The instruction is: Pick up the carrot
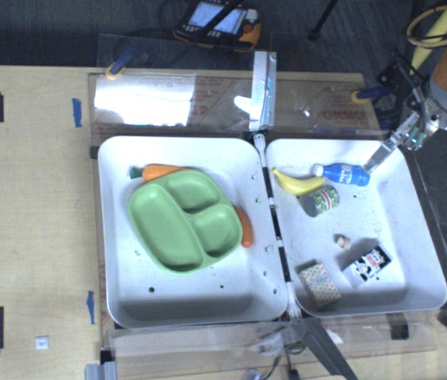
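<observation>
I'm looking at two bins sitting side by side mid-frame. The left bin [120,291] is holding a divided plate [184,220], with one carrot [162,171] poking out past its upper-left rim and another carrot [246,226] tucked against its right edge. In the right bin [422,283], a banana [299,183] is lying upper left, a bottle [342,173] just right of it, a can [321,201] right below them. A small carton [367,264] and a packet [319,282] are sitting lower down. The gripper [376,159] is hanging by the bottle's right end.
</observation>
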`<state>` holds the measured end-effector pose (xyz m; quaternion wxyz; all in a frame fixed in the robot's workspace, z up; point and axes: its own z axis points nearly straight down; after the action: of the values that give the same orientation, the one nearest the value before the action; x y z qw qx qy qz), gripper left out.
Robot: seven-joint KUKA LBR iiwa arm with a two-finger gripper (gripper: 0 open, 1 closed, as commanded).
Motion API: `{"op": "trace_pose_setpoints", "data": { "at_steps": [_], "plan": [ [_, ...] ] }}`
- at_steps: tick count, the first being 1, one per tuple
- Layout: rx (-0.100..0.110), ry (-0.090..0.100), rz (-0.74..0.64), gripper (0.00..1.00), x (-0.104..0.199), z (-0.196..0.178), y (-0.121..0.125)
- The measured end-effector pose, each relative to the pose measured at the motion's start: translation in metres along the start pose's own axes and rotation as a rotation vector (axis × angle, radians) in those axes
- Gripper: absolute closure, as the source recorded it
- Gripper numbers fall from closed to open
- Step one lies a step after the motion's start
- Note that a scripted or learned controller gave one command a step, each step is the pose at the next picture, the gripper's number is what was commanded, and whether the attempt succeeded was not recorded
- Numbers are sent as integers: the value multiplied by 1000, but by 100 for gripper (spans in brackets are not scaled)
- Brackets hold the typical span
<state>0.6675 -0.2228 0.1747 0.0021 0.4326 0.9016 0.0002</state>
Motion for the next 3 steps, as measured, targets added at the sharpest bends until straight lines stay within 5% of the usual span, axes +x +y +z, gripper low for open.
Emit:
{"op": "trace_pose_setpoints", "data": {
  "at_steps": [1,2,3],
  "plan": [
    [0,4,-294,0,13,86,-14],
    [0,3,-335,0,47,-24,-59],
    [-2,0,-515,0,20,89,-24]
  ]
}}
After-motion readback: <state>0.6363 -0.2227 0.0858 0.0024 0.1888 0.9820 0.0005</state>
